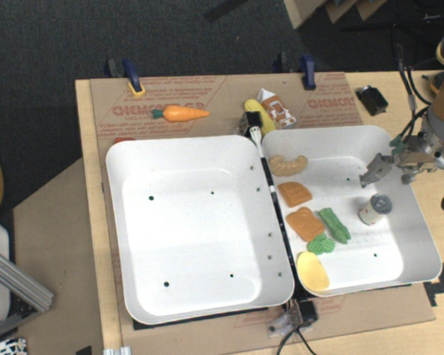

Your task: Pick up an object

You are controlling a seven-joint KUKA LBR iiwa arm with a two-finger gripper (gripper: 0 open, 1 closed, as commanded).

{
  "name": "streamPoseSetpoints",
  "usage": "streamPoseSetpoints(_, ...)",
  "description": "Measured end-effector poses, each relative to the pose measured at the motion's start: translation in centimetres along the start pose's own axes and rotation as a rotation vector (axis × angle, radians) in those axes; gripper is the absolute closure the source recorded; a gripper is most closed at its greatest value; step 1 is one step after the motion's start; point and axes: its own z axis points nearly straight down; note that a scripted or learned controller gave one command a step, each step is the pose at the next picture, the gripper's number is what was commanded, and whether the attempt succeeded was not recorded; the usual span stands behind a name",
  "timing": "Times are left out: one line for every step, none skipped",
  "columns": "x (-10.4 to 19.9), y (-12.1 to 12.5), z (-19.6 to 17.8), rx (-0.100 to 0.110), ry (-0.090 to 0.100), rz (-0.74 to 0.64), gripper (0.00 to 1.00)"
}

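Several toy foods in right bin (408, 274), gripper (390, 166) above (carrot (182, 114) outside)

This is a robotics lab or test cell, not a home or kitchen. A brown cardboard-covered bench (225, 98) printed with red lettering is held down by blue clamps (134, 77) at 11 and 1 o'clock, and stands on dark carpet (42, 49). Two shallow white bins (134, 216) sit side by side on it, fixed in place. The food in view is toy food: a plastic carrot (182, 113) at 12 o'clock on the board, and bread-like and green pieces (334, 224) in the right-hand bin. Aluminium framing (18, 279) shows at 8 o'clock, cables (307, 344) trail at 6 o'clock, and the robot arm's gripper (390, 166) reaches in at 3 o'clock.
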Motion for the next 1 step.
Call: streamPoseSetpoints(6.15,0.64,8.47,0.0,0.002,-0.006,0.0)
